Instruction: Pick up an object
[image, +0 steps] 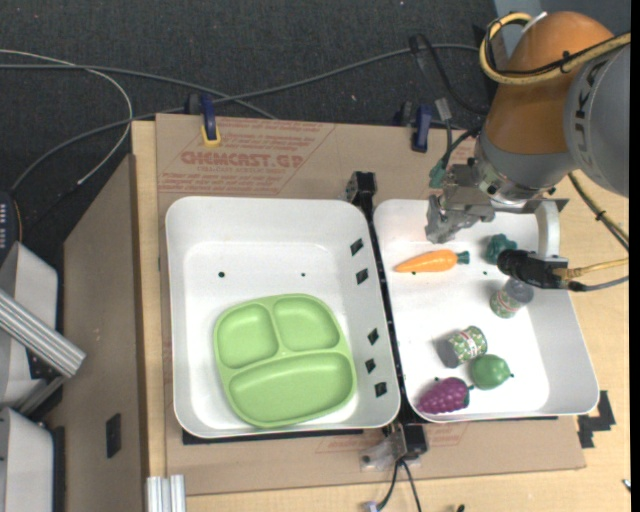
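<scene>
Several toys share the right bin with the carrot, the landmark: nearest the camera a purple grape bunch, a green apple and a small can, well apart from it. Just beyond the carrot hangs the gripper; whether it is released or clenched I cannot tell. This looks like the approach: next, descend squarely. Bare floor surrounds the carrot; the bin's left wall lies near.

camera view: fixed overhead | slanted down | both bins framed | arm enters right
</scene>
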